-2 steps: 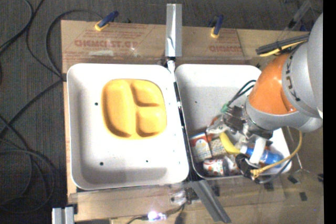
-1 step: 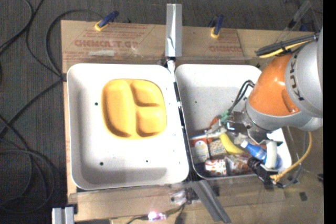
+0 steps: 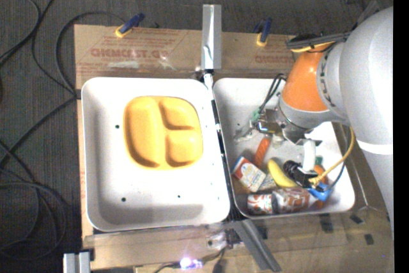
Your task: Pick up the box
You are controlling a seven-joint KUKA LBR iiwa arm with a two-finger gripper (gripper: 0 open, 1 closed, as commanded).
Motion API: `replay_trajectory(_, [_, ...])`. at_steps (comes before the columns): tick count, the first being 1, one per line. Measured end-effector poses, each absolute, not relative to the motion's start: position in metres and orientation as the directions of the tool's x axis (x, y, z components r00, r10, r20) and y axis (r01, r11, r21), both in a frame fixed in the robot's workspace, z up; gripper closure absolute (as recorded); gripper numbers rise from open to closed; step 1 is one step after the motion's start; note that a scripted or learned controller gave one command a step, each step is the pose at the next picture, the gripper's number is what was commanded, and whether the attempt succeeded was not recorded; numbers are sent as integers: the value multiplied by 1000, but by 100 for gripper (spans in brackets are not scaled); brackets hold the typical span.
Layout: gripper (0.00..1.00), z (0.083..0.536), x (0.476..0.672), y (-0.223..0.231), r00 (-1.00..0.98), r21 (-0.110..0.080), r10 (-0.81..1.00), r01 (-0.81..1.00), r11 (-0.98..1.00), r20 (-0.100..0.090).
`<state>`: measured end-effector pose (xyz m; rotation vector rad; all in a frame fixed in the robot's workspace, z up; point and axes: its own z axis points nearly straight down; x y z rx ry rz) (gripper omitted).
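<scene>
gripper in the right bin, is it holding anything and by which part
Cannot be told. The gripper hangs over the right bin, its tip hidden under the wrist; the box lies apart, nearer the front.

Yellow tray (image 3: 163, 131) in left bin (image 3: 96, 201); box (image 3: 249, 174), banana (image 3: 280, 172) in right bin (image 3: 233, 99) below arm (image 3: 358, 73).

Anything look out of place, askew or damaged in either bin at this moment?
Nothing looks spilled or broken. The right bin is cluttered: the box, a banana, a carrot and a can on its side lie jumbled near its front edge. The yellow tray sits slightly skewed in the left bin.
</scene>
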<state>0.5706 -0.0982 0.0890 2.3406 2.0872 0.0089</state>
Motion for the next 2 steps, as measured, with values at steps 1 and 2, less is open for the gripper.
replay_trajectory(1, [0,87,670,-135,62,5,998,998,-62,-5])
replay_trajectory(2, [0,88,646,-189,75,6,997,997,-75,-1])
